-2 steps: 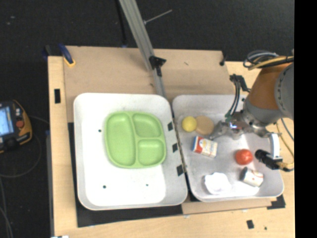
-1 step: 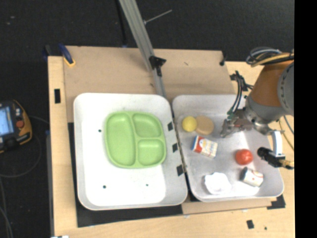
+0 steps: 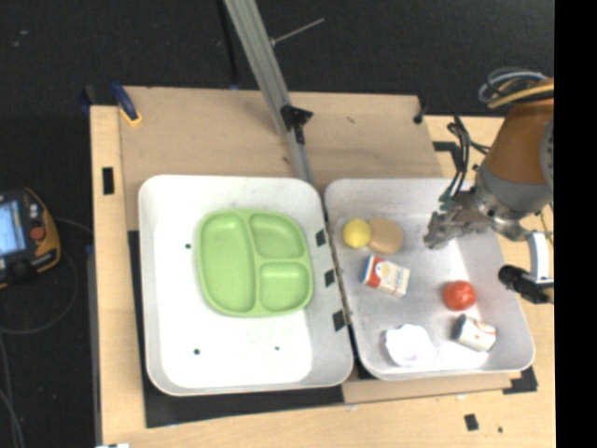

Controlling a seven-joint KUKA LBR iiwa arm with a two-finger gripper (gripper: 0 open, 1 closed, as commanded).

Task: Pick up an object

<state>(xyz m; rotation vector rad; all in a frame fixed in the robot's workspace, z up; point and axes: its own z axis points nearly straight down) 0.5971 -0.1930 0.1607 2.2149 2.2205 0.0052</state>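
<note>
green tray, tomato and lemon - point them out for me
green tray (image 3: 254, 261): camera view, on the ridge where its three compartments meet.
tomato (image 3: 458, 295): camera view, on the middle of its red top.
lemon (image 3: 355, 233): camera view, on the middle of its yellow skin.

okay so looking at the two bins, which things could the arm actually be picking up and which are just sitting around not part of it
Belong to the job:
gripper
yellow ball
tan round piece
small carton
red ball
white cup
small white and red item

Just lying about:
green divided tray
handheld controller
</note>
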